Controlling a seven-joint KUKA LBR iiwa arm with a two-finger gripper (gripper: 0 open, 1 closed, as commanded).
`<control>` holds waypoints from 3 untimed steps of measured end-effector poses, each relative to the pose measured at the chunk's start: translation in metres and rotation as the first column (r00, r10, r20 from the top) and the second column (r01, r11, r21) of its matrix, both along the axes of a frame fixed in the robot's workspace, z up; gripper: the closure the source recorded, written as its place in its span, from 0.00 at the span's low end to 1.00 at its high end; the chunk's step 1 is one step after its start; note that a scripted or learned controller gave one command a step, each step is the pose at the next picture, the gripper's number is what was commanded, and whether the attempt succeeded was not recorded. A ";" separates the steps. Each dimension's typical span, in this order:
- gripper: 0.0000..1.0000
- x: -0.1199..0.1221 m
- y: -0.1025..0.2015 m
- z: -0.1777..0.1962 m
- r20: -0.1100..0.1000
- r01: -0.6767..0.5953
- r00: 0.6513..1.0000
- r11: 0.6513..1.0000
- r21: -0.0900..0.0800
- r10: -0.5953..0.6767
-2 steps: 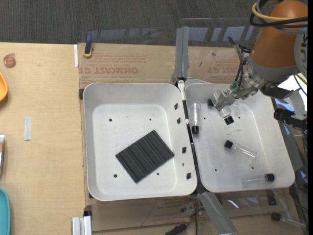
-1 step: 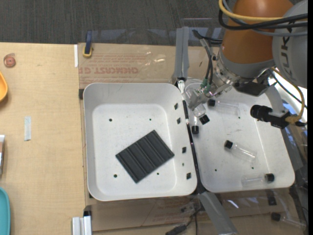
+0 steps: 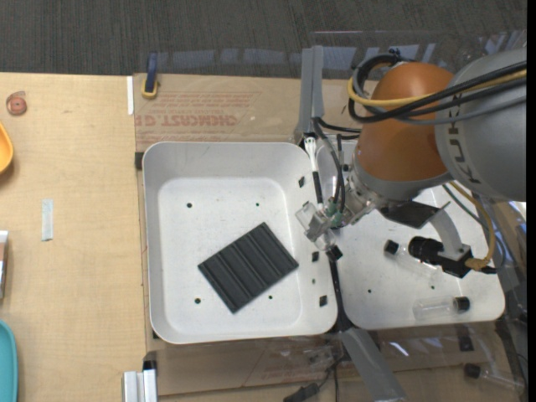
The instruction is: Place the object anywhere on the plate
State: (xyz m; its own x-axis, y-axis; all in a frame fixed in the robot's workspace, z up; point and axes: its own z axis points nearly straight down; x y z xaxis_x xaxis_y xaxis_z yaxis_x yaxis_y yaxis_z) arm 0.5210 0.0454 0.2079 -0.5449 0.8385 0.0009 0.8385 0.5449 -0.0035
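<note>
A dark grey ridged rectangular plate [image 3: 249,266] lies at a slant on the floor of the left white bin [image 3: 167,224]. In the right bin [image 3: 377,300], near its front edge, lies a small clear tube with a black end [image 3: 440,306]. My gripper [image 3: 316,224] hangs over the wall between the two bins, just right of the plate's upper corner and well to the left of the tube. The orange band and the grey arm cover much of the right bin's back half.
A brown cardboard sheet [image 3: 209,111] lies behind the bins. The pale wooden bench [image 3: 75,224] stretches to the left, with an orange thing [image 3: 4,153] and a teal thing [image 3: 7,363] at its left edge.
</note>
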 end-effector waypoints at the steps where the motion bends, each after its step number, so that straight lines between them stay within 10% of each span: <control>1: 1.00 0.057 0.028 -0.017 0.004 -0.583 0.812 0.812 0.001 0.583; 2: 1.00 0.027 0.004 -0.017 0.003 -0.699 0.715 0.715 0.002 0.699; 3: 1.00 0.091 0.060 -0.027 0.005 -0.816 0.578 0.578 0.000 0.816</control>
State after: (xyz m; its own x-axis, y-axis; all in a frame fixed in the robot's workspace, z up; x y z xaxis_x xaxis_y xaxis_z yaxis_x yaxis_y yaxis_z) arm 0.6116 0.1057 0.1805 -0.9992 0.0394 -0.0020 0.0394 0.9992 0.0011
